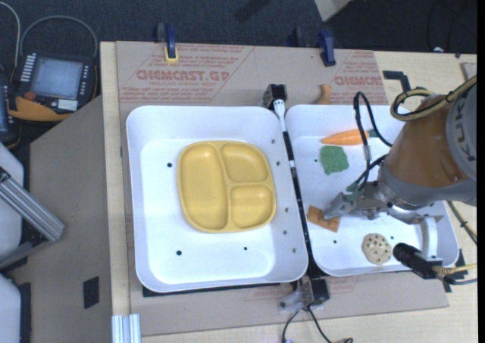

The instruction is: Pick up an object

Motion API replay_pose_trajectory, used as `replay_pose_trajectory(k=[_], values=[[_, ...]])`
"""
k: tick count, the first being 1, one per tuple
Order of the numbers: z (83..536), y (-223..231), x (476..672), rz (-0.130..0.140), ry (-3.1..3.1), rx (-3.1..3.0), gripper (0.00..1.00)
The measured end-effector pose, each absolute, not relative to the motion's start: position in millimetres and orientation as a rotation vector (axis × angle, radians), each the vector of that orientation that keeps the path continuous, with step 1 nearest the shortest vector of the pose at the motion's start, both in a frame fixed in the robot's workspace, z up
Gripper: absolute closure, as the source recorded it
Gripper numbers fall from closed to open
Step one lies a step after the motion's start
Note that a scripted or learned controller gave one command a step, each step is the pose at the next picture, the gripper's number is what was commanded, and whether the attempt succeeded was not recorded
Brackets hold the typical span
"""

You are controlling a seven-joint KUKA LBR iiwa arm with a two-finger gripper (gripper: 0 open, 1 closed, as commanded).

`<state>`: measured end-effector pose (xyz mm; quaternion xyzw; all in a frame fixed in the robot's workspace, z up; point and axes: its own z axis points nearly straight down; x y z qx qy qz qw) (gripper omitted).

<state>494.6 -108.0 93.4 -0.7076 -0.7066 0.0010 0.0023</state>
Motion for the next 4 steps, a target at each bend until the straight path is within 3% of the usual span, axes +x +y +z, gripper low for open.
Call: replay_pose_trajectory(k=[1,4], values=[[107,-109,495.7,-0.001,-2.221,-2.225,1.0],[227,-107,489.9,-0.004,-2.227,-2.224,1.0]])
